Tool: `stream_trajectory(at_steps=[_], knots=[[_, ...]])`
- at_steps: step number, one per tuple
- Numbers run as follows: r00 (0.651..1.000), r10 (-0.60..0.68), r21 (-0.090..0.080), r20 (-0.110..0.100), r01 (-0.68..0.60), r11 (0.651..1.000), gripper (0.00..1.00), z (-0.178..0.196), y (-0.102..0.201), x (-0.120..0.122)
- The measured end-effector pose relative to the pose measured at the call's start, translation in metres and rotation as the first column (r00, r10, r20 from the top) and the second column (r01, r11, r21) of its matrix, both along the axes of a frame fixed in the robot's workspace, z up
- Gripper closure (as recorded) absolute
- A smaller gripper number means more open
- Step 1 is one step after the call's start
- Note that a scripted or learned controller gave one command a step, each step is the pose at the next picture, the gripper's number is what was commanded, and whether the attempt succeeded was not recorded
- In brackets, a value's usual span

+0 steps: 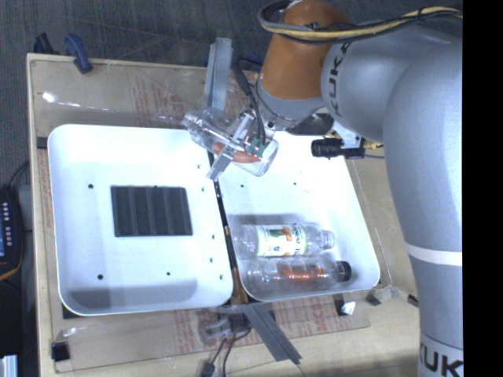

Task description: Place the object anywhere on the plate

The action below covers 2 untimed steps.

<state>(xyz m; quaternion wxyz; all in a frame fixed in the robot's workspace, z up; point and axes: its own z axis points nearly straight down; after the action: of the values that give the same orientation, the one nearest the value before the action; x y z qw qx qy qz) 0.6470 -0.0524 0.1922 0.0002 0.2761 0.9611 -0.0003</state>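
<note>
1. Hanging over the seam between the two bins, near their far edge, the gripper (236, 144) sits where a carry from the right bin (350, 210) to the left bin (71, 155) would pass. That is a judgement from its position alone.
2. A clear item (264, 157) with an orange-red patch shows right at the gripper. It is probably the task's thing, raised above the bin floor.
3. Glare and clear plastic blur this spot, so whether the gripper is spread, closed or pinching the item cannot be told.
4. The plate (151, 210), dark and ribbed, lies flat in the middle of the left bin, well apart from the gripper, with nothing on it yet.
5. Two clear bottles lie on their sides at the near end of the right bin: a labelled bottle (283, 240) and, just beside it, a plainer bottle (295, 273).
</note>
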Motion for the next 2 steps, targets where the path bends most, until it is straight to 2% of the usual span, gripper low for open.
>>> stream_trajectory(at_steps=[1, 2], knots=[[1.0, 0.0, 0.0, 0.0, 0.0, 1.0, 0.0, 0.0, 0.0, 0.0], [0.996, 0.092, 0.0, 0.001, -0.092, 0.996, 0.0, 0.142, 0.088, -0.036]])
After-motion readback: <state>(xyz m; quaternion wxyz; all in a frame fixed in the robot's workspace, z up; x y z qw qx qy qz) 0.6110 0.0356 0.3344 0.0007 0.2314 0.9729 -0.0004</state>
